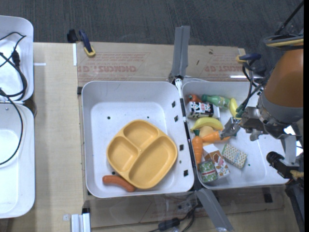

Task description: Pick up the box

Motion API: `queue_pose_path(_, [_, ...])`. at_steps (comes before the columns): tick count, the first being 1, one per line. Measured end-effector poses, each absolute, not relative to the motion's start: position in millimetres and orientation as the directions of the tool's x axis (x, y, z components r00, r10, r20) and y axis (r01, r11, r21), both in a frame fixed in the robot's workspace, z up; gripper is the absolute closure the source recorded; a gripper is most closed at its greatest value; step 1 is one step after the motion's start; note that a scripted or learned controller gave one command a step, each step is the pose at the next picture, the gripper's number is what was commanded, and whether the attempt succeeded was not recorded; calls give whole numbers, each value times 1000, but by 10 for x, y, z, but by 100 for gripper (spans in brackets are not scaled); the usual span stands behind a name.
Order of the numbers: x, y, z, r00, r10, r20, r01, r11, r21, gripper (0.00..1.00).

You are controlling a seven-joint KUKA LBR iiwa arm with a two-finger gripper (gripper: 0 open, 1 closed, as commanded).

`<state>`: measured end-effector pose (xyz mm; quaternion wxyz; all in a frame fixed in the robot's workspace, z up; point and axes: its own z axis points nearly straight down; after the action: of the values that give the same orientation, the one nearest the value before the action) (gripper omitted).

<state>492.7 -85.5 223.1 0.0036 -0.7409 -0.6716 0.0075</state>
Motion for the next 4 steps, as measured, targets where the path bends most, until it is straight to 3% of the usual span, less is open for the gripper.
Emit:
queue_pose_path(1, [4812,-1043,1153,211,978,1,977,-211,11,0])
queue_pose_path(2, [4777,-1879,2032,23,1000,-1,1000,-23,-3,0])
queue_pose_path(3, [4907,-1290,896,305,953,-1,952,-305,-6,0])
queue_pose_path(4, [4896,-1298,966,307,952,-2,952,-307,-11,100])
